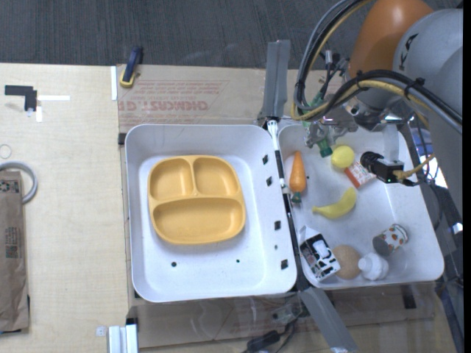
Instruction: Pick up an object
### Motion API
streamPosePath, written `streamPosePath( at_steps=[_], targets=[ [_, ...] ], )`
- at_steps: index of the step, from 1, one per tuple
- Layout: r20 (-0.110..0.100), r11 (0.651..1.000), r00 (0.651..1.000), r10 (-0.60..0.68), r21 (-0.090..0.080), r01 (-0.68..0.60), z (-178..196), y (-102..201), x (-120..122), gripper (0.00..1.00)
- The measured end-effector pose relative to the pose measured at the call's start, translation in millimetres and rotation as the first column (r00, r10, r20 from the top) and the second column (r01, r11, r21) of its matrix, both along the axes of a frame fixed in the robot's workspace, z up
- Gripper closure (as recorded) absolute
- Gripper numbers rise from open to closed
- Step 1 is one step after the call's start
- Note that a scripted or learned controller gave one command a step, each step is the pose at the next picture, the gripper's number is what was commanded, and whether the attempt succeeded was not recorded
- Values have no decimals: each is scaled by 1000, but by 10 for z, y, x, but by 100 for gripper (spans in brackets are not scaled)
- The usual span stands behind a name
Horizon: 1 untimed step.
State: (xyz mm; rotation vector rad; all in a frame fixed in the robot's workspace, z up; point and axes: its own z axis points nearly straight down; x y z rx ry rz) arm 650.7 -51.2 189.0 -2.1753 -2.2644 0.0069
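1. At the top of the right bin (434, 259), the gripper (321, 140) hangs low over the white floor, just beside a small yellow lemon (341, 157); whether its fingers are apart or together I cannot tell, since cables and the wrist blur them.
2. Nothing can be seen between the fingers, so the pick looks not yet made.
3. The lemon is the nearest candidate, lying at the gripper's lower right, touching or nearly touching a small red-and-white box (359, 174).
4. Judging by its look, the lemon is a light, hard plastic toy: rounded, smooth, likely to squirt out of a pinch unless the fingers close across its middle.
5. The carrot (296, 172) stands along the bin's left wall, orange, tapered, with a green tip at the bottom; it should grip best across its thicker upper half.
6. The banana (336, 205) lies mid-bin, yellow and curved, well apart from the walls, an easy take across its belly.
7. Along the lower edge sit a black-and-white packet (316, 256), a tan egg-like ball (346, 261), a white bottle (374, 267) and a small printed can (390, 238), crowded together.
8. The left bin (140, 219) bears a yellow divided plate (196, 198), too flat and wide for an easy grasp.
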Motion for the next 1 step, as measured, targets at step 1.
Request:
streamPosePath(
  at_steps=[1],
  targets=[
    [0, 995, 995, 104, 0, -104, -3, 543, 84, 100]
  ],
)
